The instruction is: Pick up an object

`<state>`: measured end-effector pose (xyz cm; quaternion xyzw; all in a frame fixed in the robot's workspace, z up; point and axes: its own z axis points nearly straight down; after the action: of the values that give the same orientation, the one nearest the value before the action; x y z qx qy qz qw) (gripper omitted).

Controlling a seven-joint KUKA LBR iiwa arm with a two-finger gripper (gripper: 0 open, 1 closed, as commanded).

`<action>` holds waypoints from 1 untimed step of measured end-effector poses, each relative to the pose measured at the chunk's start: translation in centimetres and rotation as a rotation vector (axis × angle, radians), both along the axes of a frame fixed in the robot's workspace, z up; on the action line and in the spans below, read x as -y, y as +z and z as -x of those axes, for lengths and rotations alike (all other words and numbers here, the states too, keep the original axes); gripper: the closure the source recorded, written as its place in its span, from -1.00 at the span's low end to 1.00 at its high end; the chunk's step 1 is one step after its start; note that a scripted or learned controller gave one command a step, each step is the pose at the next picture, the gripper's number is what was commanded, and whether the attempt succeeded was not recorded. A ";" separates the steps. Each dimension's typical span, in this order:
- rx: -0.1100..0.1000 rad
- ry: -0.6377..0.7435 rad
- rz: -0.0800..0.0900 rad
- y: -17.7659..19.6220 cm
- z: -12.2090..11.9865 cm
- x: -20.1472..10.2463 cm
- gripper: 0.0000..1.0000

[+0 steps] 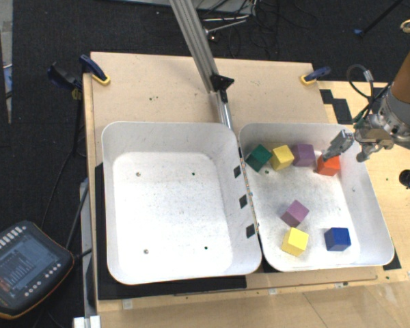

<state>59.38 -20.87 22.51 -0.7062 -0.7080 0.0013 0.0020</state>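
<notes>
Pale wood bench (191, 91) is seen carrying two white bins side by side. Left bin (123, 139) has nothing to pick. Right bin (376, 241) is where the work is, with seven blocks in it.

Arm (404, 94) is brought in from the right, over the right bin's far right corner. Gripper (355, 147) is held at that corner, two fingers spread apart, nothing seen between them. Left finger (339, 144) is just above and beside the orange block (329, 165), which is tilted against the bin's right wall near the far edge. Contact between finger and block cannot be confirmed from this angle.

Other blocks: green block (259, 157), yellow block (283, 156) and purple block (303, 154) are lined up touching along the far edge. A second purple block (295, 212) sits mid-bin. A second yellow block (295, 240) and a blue block (337, 238) are near the front edge, apart from each other.

Step judged: approach, pre-grasp; orange block taken as the likely target. Nothing lifted yet.

Next move needs: gripper shifted so the block is centred between the fingers, then lowered, closed, raised. Wall proximity and block tilt are flagged as risks, since one finger could be blocked by the wall or the block pushed aside.
</notes>
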 end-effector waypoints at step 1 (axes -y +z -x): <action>0.001 0.000 0.001 -4.6 -0.7 0.0 -1.00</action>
<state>60.09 -20.86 17.90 -0.7064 -0.7078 0.0011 0.0012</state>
